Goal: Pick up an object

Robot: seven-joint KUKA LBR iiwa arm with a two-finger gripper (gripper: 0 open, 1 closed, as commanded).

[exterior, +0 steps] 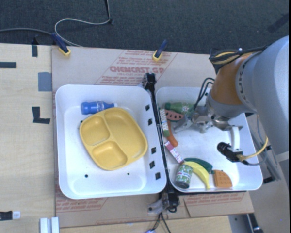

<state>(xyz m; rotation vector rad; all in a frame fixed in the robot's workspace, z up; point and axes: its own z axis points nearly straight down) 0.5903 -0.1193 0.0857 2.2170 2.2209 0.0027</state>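
My gripper [183, 124] is low in the upper left part of the right bin [242, 181], reaching in from the right under the grey and orange arm. Its tip is just right of a watermelon-slice toy [173, 114] and below a green object [177, 107]. An orange carrot-like piece [171, 140] lies just below the tip, beside the bin's left wall. Nothing shows as held.
Lower in the right bin lie a pink wrapped bar [175, 154], a green can [184, 175], a banana [202, 173] and an orange waffle piece [222, 179]. The left bin [68, 178] holds a yellow divided plate [113, 138] and a blue bottle [95, 108].
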